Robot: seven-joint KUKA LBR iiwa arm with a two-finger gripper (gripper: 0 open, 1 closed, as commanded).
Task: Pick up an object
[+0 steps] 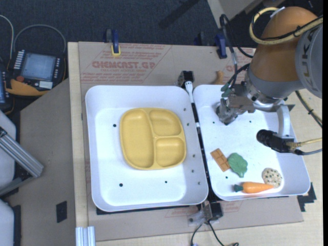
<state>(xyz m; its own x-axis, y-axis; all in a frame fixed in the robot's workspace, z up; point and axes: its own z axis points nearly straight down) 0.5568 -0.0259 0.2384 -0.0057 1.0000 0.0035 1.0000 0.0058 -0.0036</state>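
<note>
In the left bin (97,137) lies a yellow divided plate (152,137), stiff and broad, awkward to pinch except at its rim. The bench board (128,60) reads "CHEMCAST GP". In the right bin (302,173), the gripper (225,114) hovers, whether released or clenched cannot be told. Nearer the front lie a brown wafer (219,160), green leafy toy (238,164), carrot (255,187) and cookie (271,176): probably light, rigid, best pinched across their narrow middles.

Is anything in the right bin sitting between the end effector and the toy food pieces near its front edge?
Nothing visible. The end effector is over the back of the right bin, and bare white floor separates it from the brown cracker, green piece, carrot and cookie.
</note>
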